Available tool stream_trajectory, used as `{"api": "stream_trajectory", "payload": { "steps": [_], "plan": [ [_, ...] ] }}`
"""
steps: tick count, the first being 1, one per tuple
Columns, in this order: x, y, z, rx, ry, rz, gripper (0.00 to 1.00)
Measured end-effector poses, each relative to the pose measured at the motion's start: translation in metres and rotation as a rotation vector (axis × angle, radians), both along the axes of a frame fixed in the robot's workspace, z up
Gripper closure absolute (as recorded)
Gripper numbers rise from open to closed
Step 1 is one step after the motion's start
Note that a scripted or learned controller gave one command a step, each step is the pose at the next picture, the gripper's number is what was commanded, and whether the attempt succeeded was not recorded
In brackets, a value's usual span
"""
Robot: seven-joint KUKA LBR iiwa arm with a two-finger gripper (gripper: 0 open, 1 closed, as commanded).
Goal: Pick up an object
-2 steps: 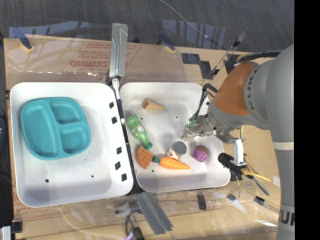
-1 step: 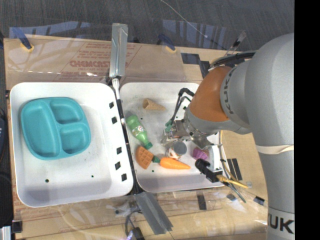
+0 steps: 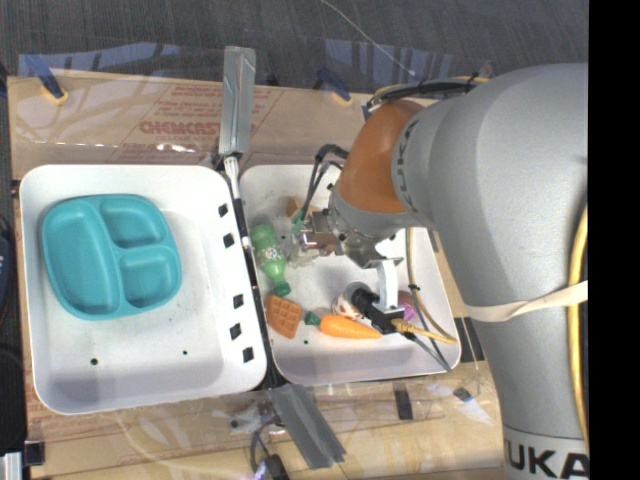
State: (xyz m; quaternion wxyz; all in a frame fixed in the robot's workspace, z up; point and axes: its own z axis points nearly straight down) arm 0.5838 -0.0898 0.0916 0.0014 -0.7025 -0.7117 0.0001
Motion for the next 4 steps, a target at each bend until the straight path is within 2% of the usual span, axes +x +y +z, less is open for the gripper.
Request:
{"api": "stream_trajectory", "payload": {
  "steps": [1, 2, 3, 4],
  "plan": [
    [0.075, 0.117, 0.107, 0.004, -0.012, 0.007, 1.00],
    [0.074, 0.015, 0.253, -0.004, -0.013, -0.011, 1.00],
    [0.053, -0.100, 0.215, -0.004, 0.005, -0.016, 1.00],
    [0.074, -0.039, 0.358, -0.002, -0.013, -0.002, 1.00]
  ]
}}
